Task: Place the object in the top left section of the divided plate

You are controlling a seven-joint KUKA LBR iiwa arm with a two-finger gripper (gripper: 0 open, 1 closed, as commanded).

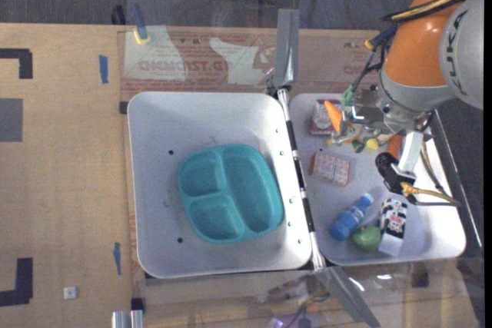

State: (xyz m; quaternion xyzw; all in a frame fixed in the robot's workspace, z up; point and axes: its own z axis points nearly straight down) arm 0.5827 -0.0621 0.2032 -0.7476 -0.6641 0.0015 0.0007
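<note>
Starting at the far left, the tan bench [61, 188] has a few black corner marks and bits of blue tape on it. Next over, the left bin [154, 119] sits in the middle of the frame with a teal divided plate [230, 193] lying flat in it, a bit below the bin's centre. The plate has three sections: two smaller ones on its left side, one above the other, and one bigger one on the right. All three look bare.

A metal divider strip [286, 57] runs between the two bins, and then the right bin [446, 234] holds all the loose stuff. Near its upper left there's a small packet with an orange carrot-looking piece [331, 114] on it. Below that lies a pinkish patterned square packet [331, 168]. Toward the lower middle a blue bottle [350, 217] lies tilted, and just beside it at the lower right sit a green round thing [367, 239] and a small black-and-white carton [393, 220], the two touching or nearly so.

The arm comes in from the upper right of the frame, orange band and all, and the gripper [360, 136] hangs over the upper part of the right bin, close to some small yellow and green bits. Can't tell how the jaws stand, that spot is too cluttered. Nothing from the right bin is on the plate.
</note>
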